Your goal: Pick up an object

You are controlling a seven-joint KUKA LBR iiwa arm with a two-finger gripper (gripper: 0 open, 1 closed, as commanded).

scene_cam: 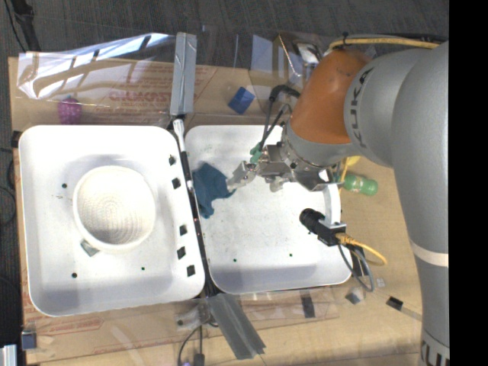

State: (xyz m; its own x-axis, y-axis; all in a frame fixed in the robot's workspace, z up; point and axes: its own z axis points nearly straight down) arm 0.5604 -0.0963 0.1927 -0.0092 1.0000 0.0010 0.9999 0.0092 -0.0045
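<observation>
We see the KUKA arm point(396, 128) enter from the right and bend over the right bin point(267, 269), its orange band point(328, 101) sitting just above the wrist. The wrist is turned so that the gripper point(242, 174) points leftward, low over the bin floor. We see the metallic fingertips point(238, 177) close together near the left part of the bin; whether they are parted or closed we cannot tell from this angle, and nothing is visibly clamped between them.

We identify the nearest object as a crumpled blue cloth point(208, 187). It lies on the floor of the right bin, just left of the fingertips and slightly below them, against the bin's left wall. Its upper right edge appears to reach the fingertips, but we cannot confirm contact. The cloth is teal-blue, bunched, with a narrow tail pointing down.

Right of the fingers, behind the wrist, a green bottle-like object point(358, 184) lies at the bin's right rim. Below and right of the fingers, a black cylindrical part point(319, 226) with a yellow cable hangs over the bin.

Far left of the fingers, the left bin point(46, 280) holds an upturned white bowl point(114, 204). Above the fingers, outside the bins, a small blue block point(242, 99) rests on the cardboard.
</observation>
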